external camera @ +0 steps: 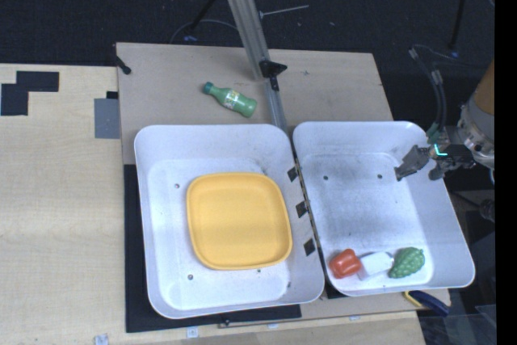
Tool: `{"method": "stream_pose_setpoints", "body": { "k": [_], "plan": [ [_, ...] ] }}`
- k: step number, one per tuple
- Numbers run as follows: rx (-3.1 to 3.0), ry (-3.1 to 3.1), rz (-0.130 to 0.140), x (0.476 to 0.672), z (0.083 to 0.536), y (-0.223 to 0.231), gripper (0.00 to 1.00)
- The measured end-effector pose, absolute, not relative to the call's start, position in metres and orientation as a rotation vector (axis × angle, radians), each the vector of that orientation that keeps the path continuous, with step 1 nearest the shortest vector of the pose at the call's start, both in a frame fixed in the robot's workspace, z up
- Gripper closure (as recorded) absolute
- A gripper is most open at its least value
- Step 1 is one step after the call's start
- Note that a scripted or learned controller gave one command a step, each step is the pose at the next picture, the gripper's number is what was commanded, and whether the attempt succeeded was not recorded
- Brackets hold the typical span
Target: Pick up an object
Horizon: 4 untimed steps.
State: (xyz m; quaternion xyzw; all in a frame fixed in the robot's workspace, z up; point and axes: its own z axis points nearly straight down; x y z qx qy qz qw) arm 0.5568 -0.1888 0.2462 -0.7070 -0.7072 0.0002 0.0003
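Note:
In the right bin, near its front edge, lie a red pepper, a small white block and a green bunch of grapes, side by side. The left bin holds a yellow square plate. My gripper hangs over the right bin's far right rim, well behind the three small items, and its dark fingers stand apart with nothing between them.
A green bottle lies on the bench behind the left bin. A slanted metal rail rises behind the two bins. Black clips sit along the seam where the bins meet.

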Motion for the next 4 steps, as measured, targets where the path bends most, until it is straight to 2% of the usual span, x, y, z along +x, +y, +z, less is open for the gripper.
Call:
{"method": "stream_pose_setpoints", "body": {
  "k": [1,4],
  "plan": [
    [-2.221,-2.221,0.001,0.557,0.246,-0.189,0.0],
    [-2.218,-2.219,0.004,0.568,0.11,-0.201,0.0]
  ]
}}
